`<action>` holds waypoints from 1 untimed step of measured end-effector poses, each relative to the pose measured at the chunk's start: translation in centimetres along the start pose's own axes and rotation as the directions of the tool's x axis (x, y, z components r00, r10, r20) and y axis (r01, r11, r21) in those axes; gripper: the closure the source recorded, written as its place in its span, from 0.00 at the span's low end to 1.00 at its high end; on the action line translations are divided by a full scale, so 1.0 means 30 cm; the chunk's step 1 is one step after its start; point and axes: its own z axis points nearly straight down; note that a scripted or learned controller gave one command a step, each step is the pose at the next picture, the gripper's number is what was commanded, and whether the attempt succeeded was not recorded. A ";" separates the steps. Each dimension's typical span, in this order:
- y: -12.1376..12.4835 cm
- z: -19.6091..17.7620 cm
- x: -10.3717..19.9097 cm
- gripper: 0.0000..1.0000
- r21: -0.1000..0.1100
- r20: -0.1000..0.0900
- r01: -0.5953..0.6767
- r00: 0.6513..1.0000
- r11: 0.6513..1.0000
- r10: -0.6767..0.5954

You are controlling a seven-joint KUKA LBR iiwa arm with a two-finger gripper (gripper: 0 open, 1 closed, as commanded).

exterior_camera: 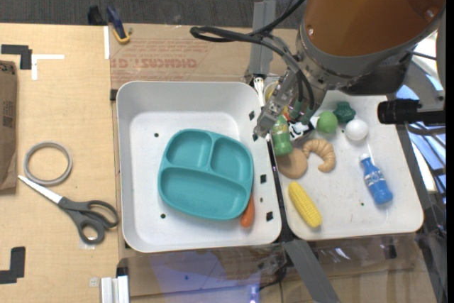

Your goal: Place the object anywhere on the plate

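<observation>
A teal plate (206, 174) with three compartments lies in the left bin (139, 152), and nothing is on it. An orange carrot (247, 213) rests on the bin floor against the plate's lower right edge. My gripper (272, 120) hangs over the divide between the two bins, above the right bin's (397, 220) far left corner. A green bottle-shaped toy (282, 142) sits right below and beside the gripper. Whether the toy is held is hidden by the wrist.
The right bin also holds a brown lump (292, 165), a croissant (323, 151), yellow corn (305, 204), a green ball (326, 122), a white ball (355, 129) and a blue bottle (376, 181). Scissors (71, 206) and a tape roll (47, 162) lie left of the bins.
</observation>
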 end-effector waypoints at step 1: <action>0.061 -0.258 0.064 1.00 -0.001 0.001 0.164 0.986 0.986 -0.164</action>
